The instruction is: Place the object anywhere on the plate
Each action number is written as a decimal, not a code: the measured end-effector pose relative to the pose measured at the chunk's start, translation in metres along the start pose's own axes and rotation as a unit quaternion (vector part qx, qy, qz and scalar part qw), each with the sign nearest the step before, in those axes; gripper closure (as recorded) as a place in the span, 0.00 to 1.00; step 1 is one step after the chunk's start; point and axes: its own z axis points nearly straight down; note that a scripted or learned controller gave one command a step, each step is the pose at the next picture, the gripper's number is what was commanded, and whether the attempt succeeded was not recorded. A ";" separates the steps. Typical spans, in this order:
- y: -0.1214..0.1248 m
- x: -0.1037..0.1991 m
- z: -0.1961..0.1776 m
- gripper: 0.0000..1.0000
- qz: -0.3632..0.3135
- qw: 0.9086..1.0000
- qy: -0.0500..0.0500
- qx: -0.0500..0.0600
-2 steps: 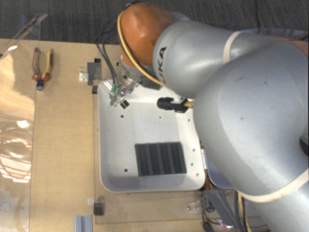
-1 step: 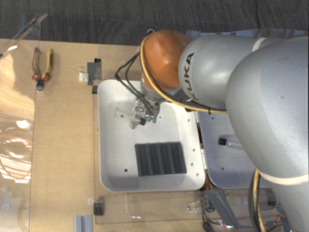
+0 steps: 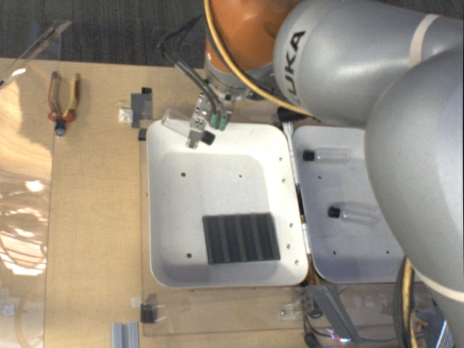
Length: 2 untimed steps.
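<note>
At the near end of the left bin (image 3: 163, 263), the dark ribbed plate (image 3: 241, 238) is lying flat and bare. In the right bin (image 3: 319, 263), two clear tubes (image 3: 328, 154) are resting. At the far left corner, the tool (image 3: 201, 132) is carrying a clear tube (image 3: 176, 122) between narrow fingers. Judged step: transport. The next move is calling for travel toward the plate, then release.

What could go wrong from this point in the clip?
1. The hand sits at the far edge of the left bin, while the dark ridged plate lies near its front edge, so a long carry remains and anything gripped could slip.
2. The two clear tubes lie in the right bin, away from the plate, and could roll when touched.
</note>
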 end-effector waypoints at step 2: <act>0.032 0.001 0.025 1.00 0.073 0.997 -0.001 -0.002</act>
